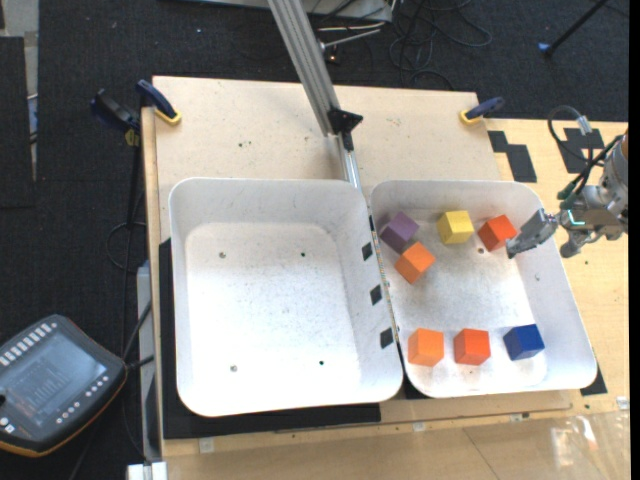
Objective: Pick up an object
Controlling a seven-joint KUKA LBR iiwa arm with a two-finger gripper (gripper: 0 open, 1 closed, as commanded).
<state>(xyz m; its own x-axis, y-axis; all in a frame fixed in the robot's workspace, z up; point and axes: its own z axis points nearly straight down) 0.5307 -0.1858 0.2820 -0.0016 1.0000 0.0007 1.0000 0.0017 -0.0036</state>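
arm reaches in low over right bin [560, 298] far rim | gripper [527, 236] grip state: cannot tell | red cube [496, 233] just beside gripper, inside bin

We see a pale tabletop [250, 133] bearing blue-and-yellow clamps at its far corners, one at left [157, 101] and one at right [482, 110], a slanted aluminium pole [300, 43] rising from its middle, black cables [440, 13] on the dark floor beyond, and a grey handheld pendant [48, 383] at lower left.
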